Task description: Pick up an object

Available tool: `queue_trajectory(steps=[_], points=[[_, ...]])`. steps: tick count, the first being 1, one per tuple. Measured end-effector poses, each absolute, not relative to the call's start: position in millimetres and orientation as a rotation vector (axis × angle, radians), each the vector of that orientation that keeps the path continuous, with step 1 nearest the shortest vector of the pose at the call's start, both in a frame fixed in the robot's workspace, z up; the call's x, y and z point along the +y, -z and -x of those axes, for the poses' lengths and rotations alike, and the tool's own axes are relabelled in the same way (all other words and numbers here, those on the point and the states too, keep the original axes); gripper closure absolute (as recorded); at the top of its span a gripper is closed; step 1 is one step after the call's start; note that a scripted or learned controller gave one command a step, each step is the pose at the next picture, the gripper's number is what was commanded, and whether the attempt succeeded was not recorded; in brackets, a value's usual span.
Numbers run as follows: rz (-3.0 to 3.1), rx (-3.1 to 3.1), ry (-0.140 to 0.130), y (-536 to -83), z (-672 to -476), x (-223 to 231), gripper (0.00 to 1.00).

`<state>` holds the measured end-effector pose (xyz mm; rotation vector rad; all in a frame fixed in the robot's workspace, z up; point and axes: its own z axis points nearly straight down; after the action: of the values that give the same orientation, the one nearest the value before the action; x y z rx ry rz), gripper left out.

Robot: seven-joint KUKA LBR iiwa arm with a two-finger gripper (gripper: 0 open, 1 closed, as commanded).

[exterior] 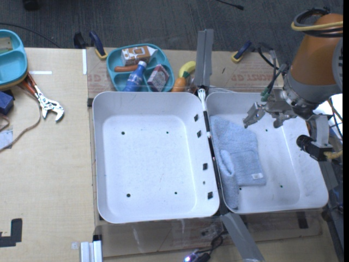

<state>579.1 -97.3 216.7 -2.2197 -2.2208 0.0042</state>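
Here, over the far part of the right bin (283, 201): gripper (265, 118), hanging from a grey arm (316, 64) with an orange band, reaching in from the right. Fingers apart, well open, one tip (251, 119) angled down toward the left, the other nearer the wrist. Nothing between them. No contact with the cloth, tips just beyond its far right corner and above the bin floor.

Lying in the left half of the right bin: grey-blue towel (235, 160), folded, flat, running from far to near along the bin's left wall, a small white tag at its near right corner. Touching the divider side, apart from the gripper.

To the left, left bin (109, 212), side by side with the right one, edges meeting at the middle.

Beyond the left bin, on the bench: teal tray (114, 72) holding a blue bottle (133, 76), a small box and some packets. Just right of it, a yellow and an orange toy food piece. Far left: wrench (48, 107) on the board, near another teal tray (11, 59).
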Motion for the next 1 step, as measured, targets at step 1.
queue_trajectory(steps=[1], points=[[2.290, -2.149, -0.003, -218.3, -512.4, -134.5, 0.00]])
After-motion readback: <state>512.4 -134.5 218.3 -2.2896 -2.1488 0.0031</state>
